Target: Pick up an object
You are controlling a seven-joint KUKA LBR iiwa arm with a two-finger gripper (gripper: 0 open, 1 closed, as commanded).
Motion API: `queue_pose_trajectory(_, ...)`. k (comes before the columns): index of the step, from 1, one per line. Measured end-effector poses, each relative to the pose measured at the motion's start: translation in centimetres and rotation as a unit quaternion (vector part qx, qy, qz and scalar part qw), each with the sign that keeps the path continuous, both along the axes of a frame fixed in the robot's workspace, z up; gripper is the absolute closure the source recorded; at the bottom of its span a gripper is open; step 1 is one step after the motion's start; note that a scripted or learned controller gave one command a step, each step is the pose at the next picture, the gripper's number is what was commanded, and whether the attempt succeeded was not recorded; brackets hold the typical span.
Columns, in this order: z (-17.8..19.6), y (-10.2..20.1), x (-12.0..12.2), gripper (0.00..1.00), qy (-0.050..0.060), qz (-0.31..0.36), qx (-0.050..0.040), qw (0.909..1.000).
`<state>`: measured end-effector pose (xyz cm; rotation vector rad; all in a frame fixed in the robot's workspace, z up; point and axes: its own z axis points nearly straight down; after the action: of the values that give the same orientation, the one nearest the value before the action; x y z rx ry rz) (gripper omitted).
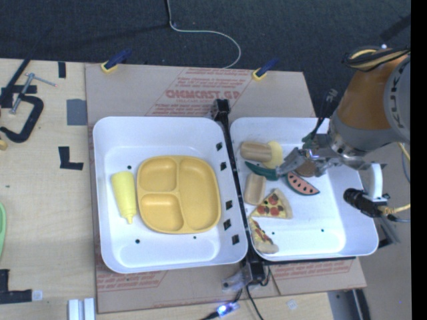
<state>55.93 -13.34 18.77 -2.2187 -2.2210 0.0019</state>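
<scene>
- The tool [291,163] hovers low in the right bin [333,242], beside the watermelon slice [303,185] — whether it is open cannot be told.
- A yellow tray [178,193] sits in the left bin [120,145].

The right bin [347,235] has bare floor along its near and right side — open room. Its left half is crowded: corn cob [261,153], pizza slice [273,206], watermelon slice [303,185]. In the left bin [107,145], the yellow divided plate [179,193] fills the middle — only margins stay free.

claw [291,163] over right bin [333,245] | beside watermelon slice [303,185]
</scene>
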Motion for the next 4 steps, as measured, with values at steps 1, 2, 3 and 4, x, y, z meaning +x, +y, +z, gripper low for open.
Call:
queue_pose_trajectory(1,15.1,5.1,-5.0,0.00,-0.008,0.003,0.0001,1.0000)
queue_pose_trajectory(2,35.7,9.3,-7.4,0.00,-0.010,0.003,-0.0003,0.9999)
queue_pose_trajectory(3,35.7,9.2,-7.3,1.00,-0.001,0.001,-0.0013,1.0000)
queue_pose_trajectory(4,22.5,8.7,-7.7,1.00,0.007,-0.001,-0.0004,1.0000)
